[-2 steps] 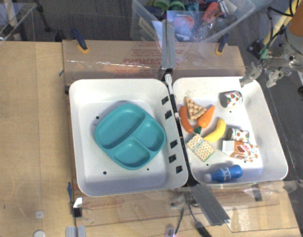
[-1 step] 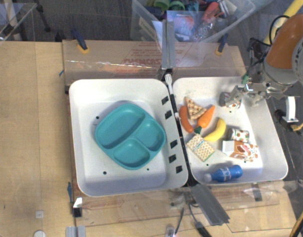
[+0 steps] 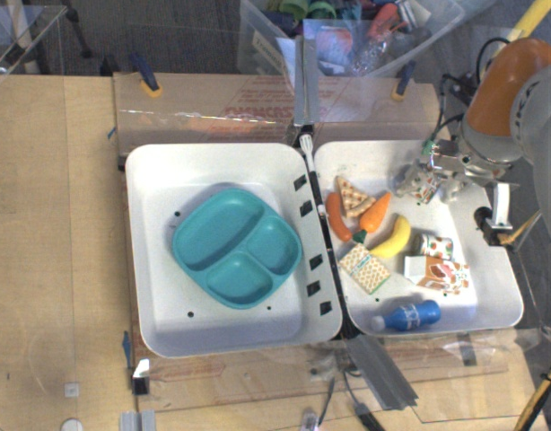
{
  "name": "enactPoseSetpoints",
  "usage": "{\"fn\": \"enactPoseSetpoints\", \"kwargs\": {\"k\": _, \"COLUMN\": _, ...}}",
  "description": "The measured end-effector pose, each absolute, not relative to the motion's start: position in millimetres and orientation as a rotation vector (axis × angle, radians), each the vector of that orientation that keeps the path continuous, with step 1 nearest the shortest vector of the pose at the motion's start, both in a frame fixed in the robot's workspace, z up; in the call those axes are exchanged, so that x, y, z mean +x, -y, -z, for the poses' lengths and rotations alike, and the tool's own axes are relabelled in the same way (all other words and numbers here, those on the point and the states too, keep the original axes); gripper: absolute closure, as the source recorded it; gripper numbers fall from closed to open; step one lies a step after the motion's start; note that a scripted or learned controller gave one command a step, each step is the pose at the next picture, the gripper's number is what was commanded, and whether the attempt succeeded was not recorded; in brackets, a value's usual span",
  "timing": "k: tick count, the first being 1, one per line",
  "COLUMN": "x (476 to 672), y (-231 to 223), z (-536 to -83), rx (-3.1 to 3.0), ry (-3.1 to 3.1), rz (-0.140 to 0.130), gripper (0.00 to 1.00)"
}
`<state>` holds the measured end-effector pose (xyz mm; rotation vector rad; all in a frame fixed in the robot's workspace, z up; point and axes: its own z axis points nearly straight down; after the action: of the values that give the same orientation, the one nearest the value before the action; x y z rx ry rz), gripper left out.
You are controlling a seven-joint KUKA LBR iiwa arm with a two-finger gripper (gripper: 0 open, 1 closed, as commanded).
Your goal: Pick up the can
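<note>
Can (image 3: 411, 316) lies sideways at six o'clock in the right bin (image 3: 504, 281), rigid, slick, likely to roll, so pinch mid-body; gripper (image 3: 425, 180) state, cannot tell

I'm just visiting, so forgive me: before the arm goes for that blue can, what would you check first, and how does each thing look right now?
1. Can in sight, lying on its side at the right bin's near edge: ok.
2. Nothing resting on top of the can: ok.
3. Gripper above the can: not ok, it hangs over the bin's far part.
4. Gripper carrying nothing: cannot tell.
5. Room around the can: ok, the carton and cracker lie apart from it.
</note>
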<state>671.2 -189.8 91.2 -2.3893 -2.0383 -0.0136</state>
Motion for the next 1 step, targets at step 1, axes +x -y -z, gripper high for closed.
{"fn": "enactPoseSetpoints", "kwargs": {"k": 1, "x": 668.0, "y": 193.6, "z": -99.6, "rx": -2.387, "ry": 2.036, "rz": -0.006, "gripper": 1.00}}
